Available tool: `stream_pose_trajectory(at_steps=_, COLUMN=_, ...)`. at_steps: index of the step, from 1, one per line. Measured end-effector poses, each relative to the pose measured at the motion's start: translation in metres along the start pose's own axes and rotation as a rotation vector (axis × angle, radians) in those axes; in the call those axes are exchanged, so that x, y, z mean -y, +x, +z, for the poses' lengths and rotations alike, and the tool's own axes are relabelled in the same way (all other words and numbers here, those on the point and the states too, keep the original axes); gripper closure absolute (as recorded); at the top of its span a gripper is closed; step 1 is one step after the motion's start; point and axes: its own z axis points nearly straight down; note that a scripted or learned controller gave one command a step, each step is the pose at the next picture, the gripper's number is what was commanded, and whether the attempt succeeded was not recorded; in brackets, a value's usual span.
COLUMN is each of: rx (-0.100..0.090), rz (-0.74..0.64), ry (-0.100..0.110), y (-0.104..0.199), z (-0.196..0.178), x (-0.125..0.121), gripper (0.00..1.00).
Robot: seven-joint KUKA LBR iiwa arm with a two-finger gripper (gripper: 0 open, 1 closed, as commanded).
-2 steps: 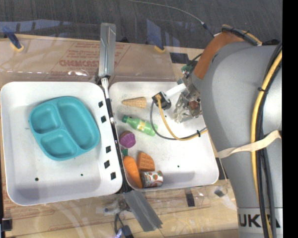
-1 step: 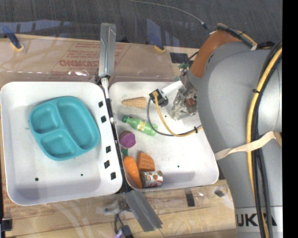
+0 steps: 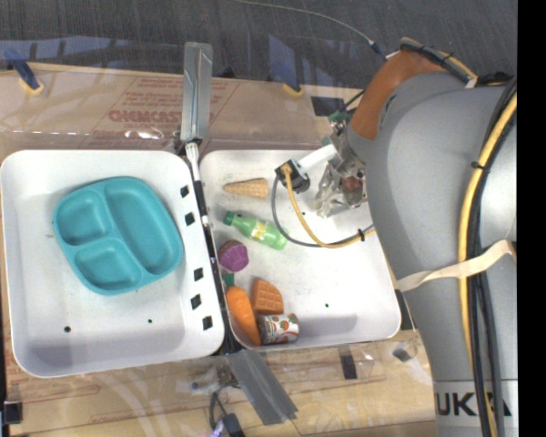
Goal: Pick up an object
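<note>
My gripper (image 3: 335,192) hangs over the upper right part of the right bin (image 3: 346,289), with nothing visibly held in it. To its left lies a tan ice-cream cone (image 3: 246,188). Below the cone a green bottle (image 3: 255,230) lies at a slant. Along the bin's left wall sit a purple round piece (image 3: 234,257), an orange carrot (image 3: 241,315), an orange waffle-like slice (image 3: 267,296) and a small can (image 3: 278,329) on its side.
A teal divided plate (image 3: 118,233) lies in the left bin (image 3: 36,335). A yellow and black cable (image 3: 296,230) loops from the wrist down over the right bin. The grey arm (image 3: 446,198) covers the right bin's right edge.
</note>
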Motion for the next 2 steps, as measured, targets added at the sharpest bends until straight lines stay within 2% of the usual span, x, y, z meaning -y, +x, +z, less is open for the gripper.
stream_pose_trajectory(at_steps=1, rx=0.004, rz=0.008, ry=0.003, y=-0.002, z=0.01, x=-0.002, gripper=1.0)
stream_pose_trajectory(at_steps=2, rx=0.004, rz=0.001, ry=0.005, y=0.0, z=0.0, x=0.0, gripper=1.0)
